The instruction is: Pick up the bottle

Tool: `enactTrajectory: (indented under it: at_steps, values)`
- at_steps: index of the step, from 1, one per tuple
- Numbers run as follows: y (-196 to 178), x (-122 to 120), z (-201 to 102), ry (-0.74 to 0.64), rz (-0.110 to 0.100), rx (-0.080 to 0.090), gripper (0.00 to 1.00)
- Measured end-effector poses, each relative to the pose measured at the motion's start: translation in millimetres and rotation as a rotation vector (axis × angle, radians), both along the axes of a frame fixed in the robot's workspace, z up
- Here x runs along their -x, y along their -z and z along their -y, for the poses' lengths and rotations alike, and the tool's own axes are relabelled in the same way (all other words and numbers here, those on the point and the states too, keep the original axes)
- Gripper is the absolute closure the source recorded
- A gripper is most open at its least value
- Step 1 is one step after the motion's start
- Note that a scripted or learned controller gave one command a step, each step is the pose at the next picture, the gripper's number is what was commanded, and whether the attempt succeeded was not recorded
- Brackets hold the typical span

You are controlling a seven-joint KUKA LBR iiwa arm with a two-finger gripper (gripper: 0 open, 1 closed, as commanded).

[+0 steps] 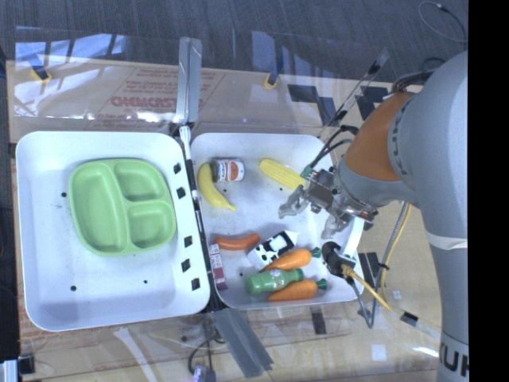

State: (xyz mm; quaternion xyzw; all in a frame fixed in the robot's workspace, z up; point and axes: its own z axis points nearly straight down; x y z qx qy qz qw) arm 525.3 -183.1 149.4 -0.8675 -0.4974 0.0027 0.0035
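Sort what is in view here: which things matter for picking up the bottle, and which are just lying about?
Belongs to the job:
green bottle, lying in the right bin
end effector, over that bin

Just lying about:
two carrots on either side of the bottle
banana
can
corn cob
sausage
black-and-white cow toy
green divided plate in the left bin
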Motion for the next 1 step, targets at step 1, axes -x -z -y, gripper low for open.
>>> enactTrajectory:
  at_steps: [1]
  values:
    - [51.4,21.0,3.3,0.270,0.014,0.005,0.00]
